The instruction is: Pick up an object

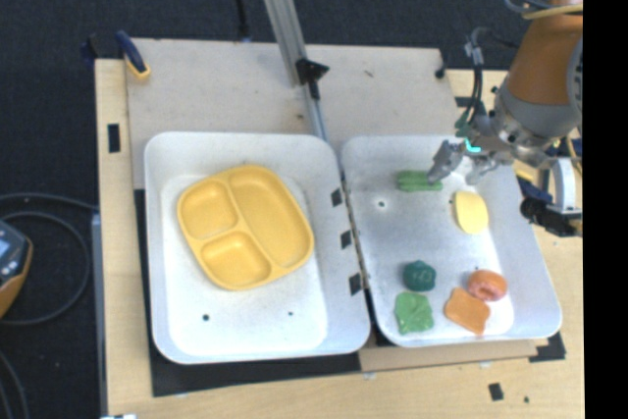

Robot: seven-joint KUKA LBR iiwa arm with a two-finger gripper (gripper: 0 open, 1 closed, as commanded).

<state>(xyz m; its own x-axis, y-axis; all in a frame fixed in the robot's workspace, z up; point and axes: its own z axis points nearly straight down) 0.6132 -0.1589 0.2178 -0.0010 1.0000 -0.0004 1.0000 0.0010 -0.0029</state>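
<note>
dark floor is seen around a pale wooden surface (226, 83) on which two shallow white bins are set side by side. the left bin (167, 319) holds one yellow divided tray (245, 226). six small objects are counted in the right bin (530, 260): a flat green piece (417, 181) near the far edge, a pale yellow piece (471, 212), a dark green lump (420, 276), a light green piece (413, 311), an orange block (467, 311) and a reddish round piece (487, 286).

the hand (453, 160) is positioned low over the far part of the right bin, just beside the flat green piece at its right end. whether it is wide or narrow cannot be told, and nothing is seen to be held in it.

the step in hand is judged to be the approach to a grasp, with the flat green piece taken as the likely target. for the next move, the hand would need to be centred over that piece, closed on it, and raised.
</note>
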